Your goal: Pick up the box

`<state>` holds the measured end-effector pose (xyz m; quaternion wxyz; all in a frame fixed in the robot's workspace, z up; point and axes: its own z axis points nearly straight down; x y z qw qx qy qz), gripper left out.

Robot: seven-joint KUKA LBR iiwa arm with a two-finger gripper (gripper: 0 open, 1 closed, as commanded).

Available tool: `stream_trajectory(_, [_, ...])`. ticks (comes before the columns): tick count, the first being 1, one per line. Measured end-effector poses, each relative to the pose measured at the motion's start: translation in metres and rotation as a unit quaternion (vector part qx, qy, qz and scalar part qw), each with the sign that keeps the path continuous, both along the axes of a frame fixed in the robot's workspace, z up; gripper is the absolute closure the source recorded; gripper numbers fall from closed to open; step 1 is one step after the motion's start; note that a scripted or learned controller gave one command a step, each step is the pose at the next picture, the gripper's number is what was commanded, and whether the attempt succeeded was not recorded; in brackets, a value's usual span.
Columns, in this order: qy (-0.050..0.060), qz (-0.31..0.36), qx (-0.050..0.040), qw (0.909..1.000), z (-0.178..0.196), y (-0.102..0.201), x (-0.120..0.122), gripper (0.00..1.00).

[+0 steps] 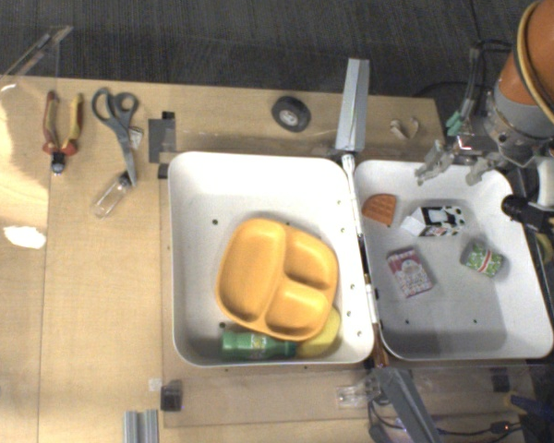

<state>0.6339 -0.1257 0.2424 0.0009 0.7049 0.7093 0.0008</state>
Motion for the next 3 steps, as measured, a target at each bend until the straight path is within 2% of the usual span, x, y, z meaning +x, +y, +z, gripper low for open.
stream_trajectory(1, [0.000,0.010,0.0002,0.9999,-0.134,0.033,-0.054,0.00])
stream_trajectory(2, [-0.008,-0.037,-0.0003,0.9993,-0.152,0.025,-0.110,0.00])
stream_trajectory(3, [-0.012,-0.036,-0.0017,0.9993,-0.141,0.024,-0.107,1.00])
